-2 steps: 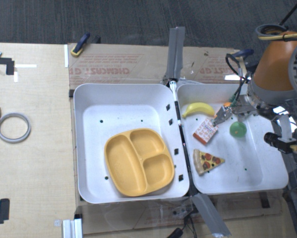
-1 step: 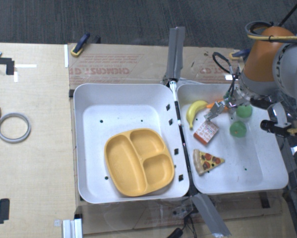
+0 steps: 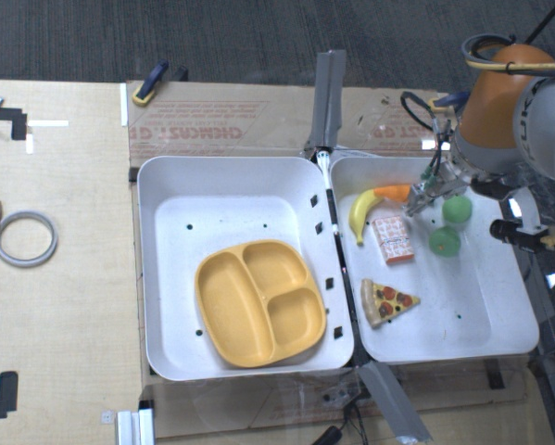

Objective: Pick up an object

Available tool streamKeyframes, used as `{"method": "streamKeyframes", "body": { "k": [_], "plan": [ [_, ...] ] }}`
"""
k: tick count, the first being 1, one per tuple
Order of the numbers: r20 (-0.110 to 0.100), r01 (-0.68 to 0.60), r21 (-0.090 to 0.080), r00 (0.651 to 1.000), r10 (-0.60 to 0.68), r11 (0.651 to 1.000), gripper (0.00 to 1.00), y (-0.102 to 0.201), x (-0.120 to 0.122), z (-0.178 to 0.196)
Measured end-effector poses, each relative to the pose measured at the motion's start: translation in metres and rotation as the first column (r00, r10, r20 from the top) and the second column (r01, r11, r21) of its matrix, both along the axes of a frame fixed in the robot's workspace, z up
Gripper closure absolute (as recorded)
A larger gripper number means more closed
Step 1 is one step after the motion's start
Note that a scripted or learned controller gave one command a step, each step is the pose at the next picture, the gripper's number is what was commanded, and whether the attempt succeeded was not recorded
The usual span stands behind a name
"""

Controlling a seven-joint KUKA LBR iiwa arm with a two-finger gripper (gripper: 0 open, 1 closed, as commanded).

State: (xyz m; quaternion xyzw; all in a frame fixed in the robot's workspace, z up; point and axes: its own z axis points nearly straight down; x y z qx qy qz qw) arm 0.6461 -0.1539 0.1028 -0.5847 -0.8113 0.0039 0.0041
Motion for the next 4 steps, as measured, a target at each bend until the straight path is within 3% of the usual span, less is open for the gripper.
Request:
{"method": "streamKeyframes", "body": {
  "k": [1, 2, 3, 4],
  "plan": [
    [0.014, -0.005, 0.0, 1.0, 0.005, 1.0, 1.0, 0.027, 0.014, 0.113],
    [0.014, -0.214, -0.001, 0.977, 0.214, 0.977, 1.0, 0.07, 0.014, 0.177],
    [0.013, -0.409, -0.002, 0.912, 0.409, 0.912, 1.0, 0.079, 0.014, 0.239],
    [0.013, -0.582, -0.002, 0.813, 0.582, 0.813, 1.0, 0.075, 0.011, 0.339]
  ]
}}
